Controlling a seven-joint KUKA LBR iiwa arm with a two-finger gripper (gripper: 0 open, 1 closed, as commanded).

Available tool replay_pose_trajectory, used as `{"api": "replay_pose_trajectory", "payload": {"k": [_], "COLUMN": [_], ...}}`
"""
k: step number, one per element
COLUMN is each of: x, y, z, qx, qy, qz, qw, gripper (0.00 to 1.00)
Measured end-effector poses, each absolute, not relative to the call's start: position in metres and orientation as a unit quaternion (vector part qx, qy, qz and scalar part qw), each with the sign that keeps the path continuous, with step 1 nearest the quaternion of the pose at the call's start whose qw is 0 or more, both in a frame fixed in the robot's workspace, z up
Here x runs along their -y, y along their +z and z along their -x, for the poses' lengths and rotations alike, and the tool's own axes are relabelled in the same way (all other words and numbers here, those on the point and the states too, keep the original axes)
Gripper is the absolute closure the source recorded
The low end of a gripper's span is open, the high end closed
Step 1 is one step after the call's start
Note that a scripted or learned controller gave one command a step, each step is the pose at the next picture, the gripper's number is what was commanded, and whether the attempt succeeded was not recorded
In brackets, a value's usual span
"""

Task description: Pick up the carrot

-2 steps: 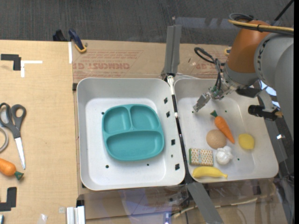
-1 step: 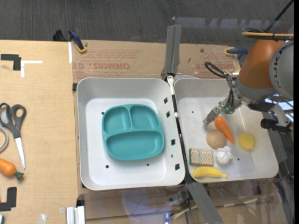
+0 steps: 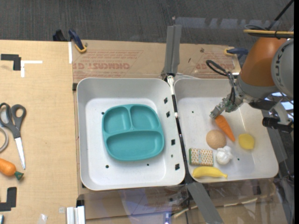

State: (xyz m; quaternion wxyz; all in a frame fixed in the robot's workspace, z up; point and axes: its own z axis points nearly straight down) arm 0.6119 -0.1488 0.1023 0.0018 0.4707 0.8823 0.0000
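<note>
Smooth orange tapered carrot [image 3: 224,127] lies in right white bin [image 3: 261,169]; gripper [image 3: 220,111] at its thick end, grasp state indiscernible.

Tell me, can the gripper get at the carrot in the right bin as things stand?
Probably yes. The gripper sits right at the carrot's upper end with nothing between them. The egg and lemon lie close beside the lower end but leave the top free.
</note>
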Motion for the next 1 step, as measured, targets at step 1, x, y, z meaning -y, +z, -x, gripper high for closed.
{"api": "replay_pose_trajectory", "payload": {"k": [1], "x": [0.1064], "y": [0.1940], "z": [-0.6149], "qx": [-0.848], "qy": [-0.0001], "qz": [-0.530], "qw": [0.001], "gripper": [1.00]}}
